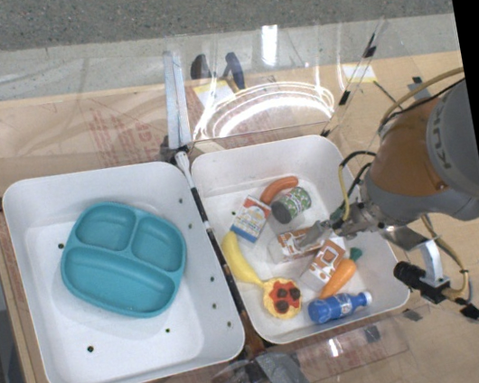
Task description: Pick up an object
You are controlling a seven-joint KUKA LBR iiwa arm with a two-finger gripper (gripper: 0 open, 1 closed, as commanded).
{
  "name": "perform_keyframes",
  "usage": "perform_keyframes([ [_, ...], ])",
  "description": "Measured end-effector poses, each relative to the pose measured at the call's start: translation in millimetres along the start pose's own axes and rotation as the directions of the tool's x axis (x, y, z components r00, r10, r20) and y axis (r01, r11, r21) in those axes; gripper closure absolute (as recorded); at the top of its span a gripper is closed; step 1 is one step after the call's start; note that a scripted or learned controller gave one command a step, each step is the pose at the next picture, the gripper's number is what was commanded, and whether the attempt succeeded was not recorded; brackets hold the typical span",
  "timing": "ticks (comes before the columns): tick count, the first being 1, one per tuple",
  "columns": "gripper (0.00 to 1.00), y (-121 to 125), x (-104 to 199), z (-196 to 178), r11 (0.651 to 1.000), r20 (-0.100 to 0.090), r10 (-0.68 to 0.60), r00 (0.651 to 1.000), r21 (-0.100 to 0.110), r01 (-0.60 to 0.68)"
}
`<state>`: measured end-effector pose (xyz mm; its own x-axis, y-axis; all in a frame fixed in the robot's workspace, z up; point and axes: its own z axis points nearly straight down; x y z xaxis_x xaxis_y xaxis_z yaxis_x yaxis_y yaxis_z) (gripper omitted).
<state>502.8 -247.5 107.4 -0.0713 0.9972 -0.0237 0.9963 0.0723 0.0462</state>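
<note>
My gripper [323, 229] reaches in from the right, low over the middle of the right bin [329, 150]. Its tip is right at a brown and white carton [293, 243], and I cannot tell whether they touch. A second small carton [325, 262] and an orange carrot [339, 277] lie just below the gripper. Farther back are a green can [292, 205], a red sausage [278, 188] and a blue and white carton [248, 222]. A banana [240, 260], a yellow toy with red spots [282, 298] and a blue bottle [338, 307] lie toward the front.
The left bin [23, 215] holds a teal divided plate [123, 257]. A raised rim [213, 241] separates the two bins. The grey arm and its cables [420, 172] overhang the right bin's right wall. A clear plastic shield [261, 104] stands behind the bins.
</note>
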Motion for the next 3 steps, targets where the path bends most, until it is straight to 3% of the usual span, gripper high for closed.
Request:
perform_keyframes([
  [1,0.0,-8.8,2.8,0.4,0.998,-0.001,0.059,0.998,0.004,-0.059],
  [2,1.0,-7.8,3.2,-12.0,0.998,-0.007,0.055,0.998,0.007,-0.055],
  [3,0.0,-8.8,3.9,-10.5,0.998,-0.009,0.054,0.998,0.01,-0.054],
])
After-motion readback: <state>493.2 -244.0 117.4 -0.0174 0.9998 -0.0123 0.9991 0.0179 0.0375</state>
